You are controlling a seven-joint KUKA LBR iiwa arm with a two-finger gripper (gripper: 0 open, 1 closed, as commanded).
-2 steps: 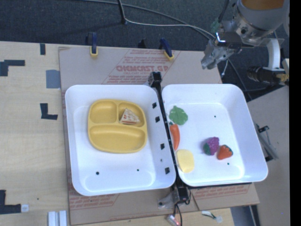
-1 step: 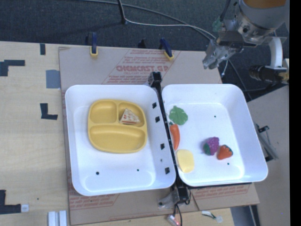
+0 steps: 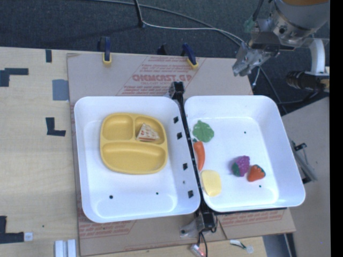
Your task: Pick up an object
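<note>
The gripper (image 3: 245, 64) hung in the upper right of the frame, above the bench and beyond the far rim of the right bin (image 3: 268, 105). Its fingers pointed down and to the left, and nothing was between them. They seemed a little apart, but at this size I could not tell for sure. Above it rose the grey arm (image 3: 300, 4) with its orange band.

All possible objects lay below, in the right bin. A green leafy piece (image 3: 203, 130) was near the bin's left wall, and just under it, touching or almost touching, an orange carrot (image 3: 199, 155). A pale yellow piece (image 3: 211, 183) lay lower, near the front left corner. To the right, a purple grape bunch (image 3: 241, 165) and a red strawberry (image 3: 256, 173) lay close beside each other.

In the left bin (image 3: 86, 197), a yellow divided plate (image 3: 132, 157) carried a sandwich wedge (image 3: 148, 133).

These looked like toy foods, so probably light, stiff and rather smooth. I judged the carrot the best choice: long and narrow, to be gripped across its middle.
</note>
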